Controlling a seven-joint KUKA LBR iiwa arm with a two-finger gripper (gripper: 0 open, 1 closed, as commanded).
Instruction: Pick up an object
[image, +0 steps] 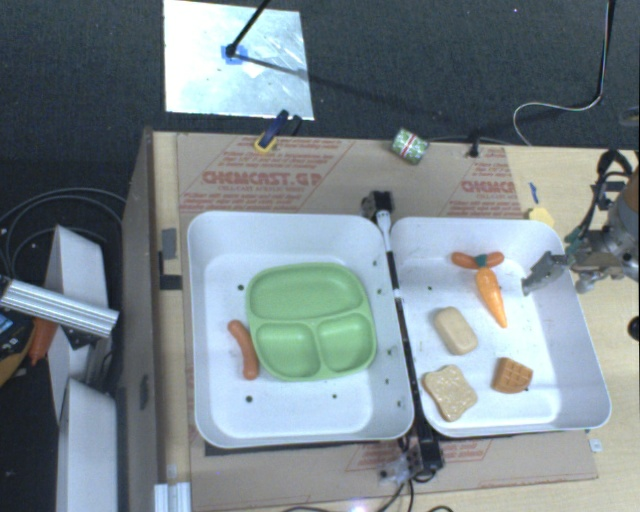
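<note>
The right bin (575, 350) holds a small orange sausage (468, 260), a carrot (490, 298), a beige oval piece (455, 330), a bread slice (450, 392) and a brown waffle (512, 375). My gripper (562, 275) hangs over the bin's upper right edge, to the right of the carrot. Its fingers are spread open and nothing sits between them. The left bin (215, 300) holds a green divided plate (310, 320), with another sausage (242, 350) lying just to its left.
A black divider (395, 300) runs between the two bins. Behind them on the cardboard lie a small green can (409, 146) and a yellow-and-blue clip (272, 133). Cables run along the back right, and white boxes stand at the far left.
</note>
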